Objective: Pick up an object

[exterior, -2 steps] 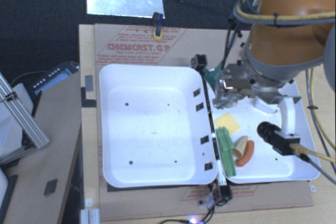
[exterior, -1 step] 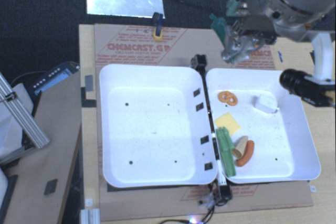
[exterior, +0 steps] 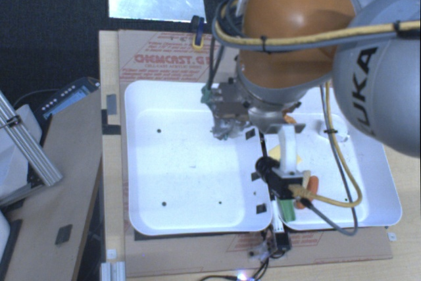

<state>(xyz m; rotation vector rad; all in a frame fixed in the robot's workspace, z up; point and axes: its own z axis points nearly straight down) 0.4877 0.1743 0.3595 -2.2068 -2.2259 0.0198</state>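
Note:
My gripper (exterior: 224, 126) hangs below the big orange band (exterior: 296, 23) of the arm, over the far right part of the left white bin (exterior: 164, 168). Its tip is a grey blur against the bin floor, and I see nothing held under it. In the right bin (exterior: 375, 201) a yellow object (exterior: 289, 154) lies partly behind a white bracket. An orange object (exterior: 313, 182) and a green object (exterior: 287, 209) lie near that bin's front left corner. The arm hides much of the right bin.
A yellow cable (exterior: 342, 168) loops from the arm down over the right bin. The bins rest on a cardboard sheet (exterior: 164, 56). A blue and yellow clamp (exterior: 197, 33) stands at the back, a grey device (exterior: 66, 97) at the left.

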